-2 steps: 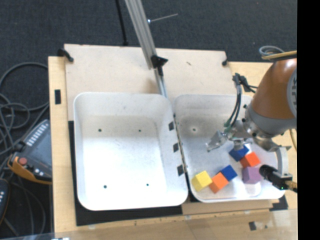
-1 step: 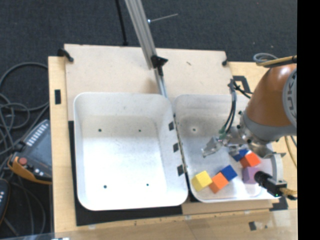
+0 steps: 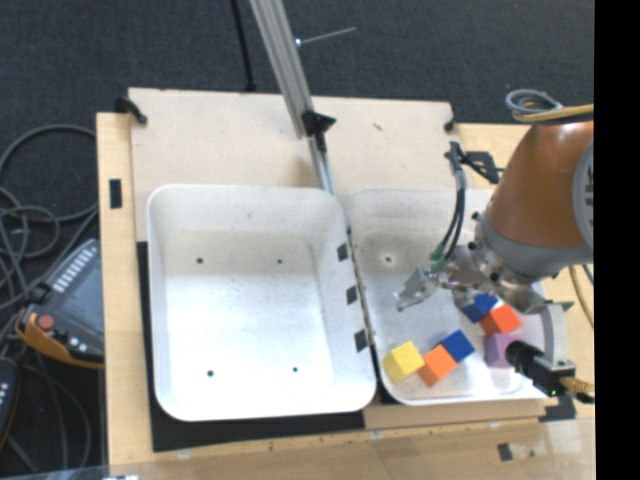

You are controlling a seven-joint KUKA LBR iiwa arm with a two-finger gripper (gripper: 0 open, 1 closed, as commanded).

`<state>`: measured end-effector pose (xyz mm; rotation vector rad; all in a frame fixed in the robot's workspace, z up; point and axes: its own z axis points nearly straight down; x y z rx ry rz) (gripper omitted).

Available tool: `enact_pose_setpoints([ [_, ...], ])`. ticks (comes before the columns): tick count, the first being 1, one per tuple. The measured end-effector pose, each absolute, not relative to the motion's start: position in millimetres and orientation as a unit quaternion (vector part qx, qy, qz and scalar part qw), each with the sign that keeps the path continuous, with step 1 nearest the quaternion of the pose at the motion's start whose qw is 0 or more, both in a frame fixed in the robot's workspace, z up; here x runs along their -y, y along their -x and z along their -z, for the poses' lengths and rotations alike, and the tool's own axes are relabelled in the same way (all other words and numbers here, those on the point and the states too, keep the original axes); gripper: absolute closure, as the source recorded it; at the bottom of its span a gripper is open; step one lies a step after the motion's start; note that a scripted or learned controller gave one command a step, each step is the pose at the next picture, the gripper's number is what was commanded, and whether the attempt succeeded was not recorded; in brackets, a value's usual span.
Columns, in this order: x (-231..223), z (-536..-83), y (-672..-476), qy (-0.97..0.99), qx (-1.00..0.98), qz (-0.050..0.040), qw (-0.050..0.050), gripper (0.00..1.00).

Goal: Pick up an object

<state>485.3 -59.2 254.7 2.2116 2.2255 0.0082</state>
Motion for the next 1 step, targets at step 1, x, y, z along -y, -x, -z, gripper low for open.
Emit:
enact_pose_setpoints([
  [1,129.0,-308.9,-508.5,-0.709,-0.706,-0.0013,0.005,0.0],
])
